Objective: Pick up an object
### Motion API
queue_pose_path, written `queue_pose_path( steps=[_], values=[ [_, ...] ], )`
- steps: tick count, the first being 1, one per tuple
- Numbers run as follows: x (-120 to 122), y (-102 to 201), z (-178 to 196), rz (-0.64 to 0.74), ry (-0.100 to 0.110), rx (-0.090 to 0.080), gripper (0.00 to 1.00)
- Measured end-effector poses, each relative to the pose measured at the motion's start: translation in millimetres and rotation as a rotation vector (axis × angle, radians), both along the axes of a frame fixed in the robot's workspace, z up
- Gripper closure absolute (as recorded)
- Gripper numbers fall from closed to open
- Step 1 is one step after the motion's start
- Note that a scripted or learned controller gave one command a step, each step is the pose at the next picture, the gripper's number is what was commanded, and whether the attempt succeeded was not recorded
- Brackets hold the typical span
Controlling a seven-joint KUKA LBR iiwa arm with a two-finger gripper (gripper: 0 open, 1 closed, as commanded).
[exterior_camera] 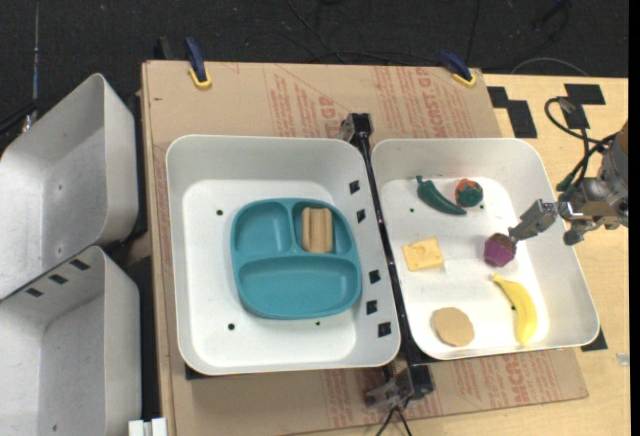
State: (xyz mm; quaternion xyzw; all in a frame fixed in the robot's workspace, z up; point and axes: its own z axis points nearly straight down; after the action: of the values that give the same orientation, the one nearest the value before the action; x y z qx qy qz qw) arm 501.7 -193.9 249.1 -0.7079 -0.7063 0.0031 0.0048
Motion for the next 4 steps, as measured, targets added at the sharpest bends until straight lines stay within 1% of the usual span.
queue_pose_path(
  steps=[1, 2, 3, 4],
  values=[
    [2, 0, 5, 0.003, -0.011, -0.003, 0.00],
    [2, 11, -44, 0.002, -0.006, -0.001, 0.00],
    [2, 9, -108, 0.000, -0.005, 0.000, 0.00],
    [1, 10, -160, 0.001, -0.008, -0.002, 0.00]
  ],
)
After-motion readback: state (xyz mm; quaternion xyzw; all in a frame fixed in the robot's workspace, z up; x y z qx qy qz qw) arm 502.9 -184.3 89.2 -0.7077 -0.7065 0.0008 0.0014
